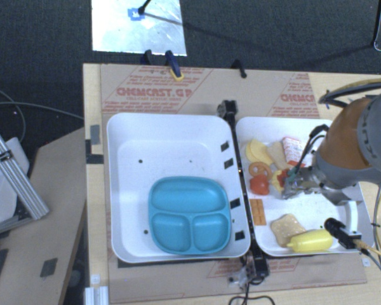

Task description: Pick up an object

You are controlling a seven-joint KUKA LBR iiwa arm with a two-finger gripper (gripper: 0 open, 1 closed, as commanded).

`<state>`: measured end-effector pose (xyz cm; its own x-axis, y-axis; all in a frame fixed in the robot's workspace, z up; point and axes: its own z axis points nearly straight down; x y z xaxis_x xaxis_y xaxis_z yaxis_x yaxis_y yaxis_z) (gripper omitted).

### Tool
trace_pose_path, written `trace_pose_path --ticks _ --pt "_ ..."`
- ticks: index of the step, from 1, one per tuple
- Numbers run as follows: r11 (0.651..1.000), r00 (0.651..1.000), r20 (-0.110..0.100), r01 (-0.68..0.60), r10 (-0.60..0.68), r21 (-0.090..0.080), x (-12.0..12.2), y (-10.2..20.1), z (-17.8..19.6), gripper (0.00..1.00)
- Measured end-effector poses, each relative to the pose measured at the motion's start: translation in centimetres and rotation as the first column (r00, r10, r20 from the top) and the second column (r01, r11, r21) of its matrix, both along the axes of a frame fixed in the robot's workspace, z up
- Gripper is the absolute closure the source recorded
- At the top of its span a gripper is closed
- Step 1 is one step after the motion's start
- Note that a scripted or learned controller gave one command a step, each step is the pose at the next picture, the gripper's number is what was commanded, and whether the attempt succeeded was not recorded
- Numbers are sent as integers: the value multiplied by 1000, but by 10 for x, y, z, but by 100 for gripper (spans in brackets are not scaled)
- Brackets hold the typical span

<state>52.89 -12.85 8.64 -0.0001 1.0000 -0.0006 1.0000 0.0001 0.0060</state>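
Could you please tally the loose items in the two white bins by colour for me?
Blue: 1, the divided tray in the left bin
Yellow: 2
Red: 1
Orange: 2
Tan: 2
White with red print: 1
Total: 9; pieces under the hand in the right bin may be hidden.

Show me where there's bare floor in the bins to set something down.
Left white bin: bare floor along the far wall, behind the blue three-compartment plastic tray. Right white bin: crowded, toy food clustered round the hand; only a small patch near the yellow banana-shaped toy.
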Motion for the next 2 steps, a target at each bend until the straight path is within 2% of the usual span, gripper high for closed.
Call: trace_pose_path --ticks 2 --pt "1000 1000 6 -10 10 -3 1 1 22 100"
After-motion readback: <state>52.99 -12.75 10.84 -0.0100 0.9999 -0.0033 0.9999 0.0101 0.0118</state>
